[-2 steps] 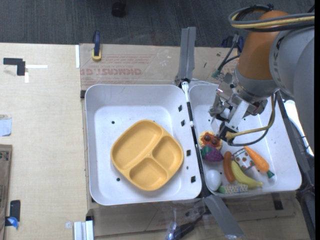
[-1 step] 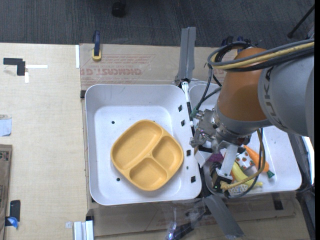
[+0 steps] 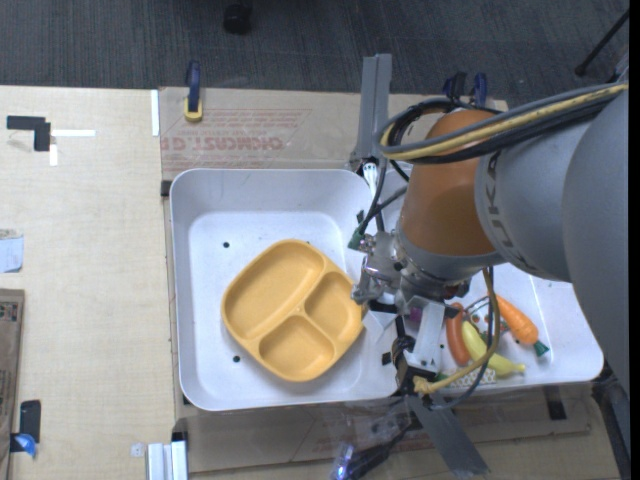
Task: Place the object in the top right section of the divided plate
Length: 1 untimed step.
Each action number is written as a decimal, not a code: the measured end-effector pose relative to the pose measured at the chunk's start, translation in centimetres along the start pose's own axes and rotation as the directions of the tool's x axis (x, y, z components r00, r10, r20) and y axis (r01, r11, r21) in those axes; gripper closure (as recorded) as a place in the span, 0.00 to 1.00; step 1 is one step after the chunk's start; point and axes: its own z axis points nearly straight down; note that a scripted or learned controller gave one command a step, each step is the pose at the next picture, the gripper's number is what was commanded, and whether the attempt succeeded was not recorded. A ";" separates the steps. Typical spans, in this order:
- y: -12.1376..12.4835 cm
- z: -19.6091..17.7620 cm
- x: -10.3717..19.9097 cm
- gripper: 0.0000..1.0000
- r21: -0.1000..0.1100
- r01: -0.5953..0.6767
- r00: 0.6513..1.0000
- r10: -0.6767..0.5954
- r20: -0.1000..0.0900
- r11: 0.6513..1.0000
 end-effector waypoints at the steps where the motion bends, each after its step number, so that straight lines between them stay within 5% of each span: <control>1: -2.0 -2.3 5.8 1.00 -0.002 -0.288 0.958 0.288 -0.001 0.958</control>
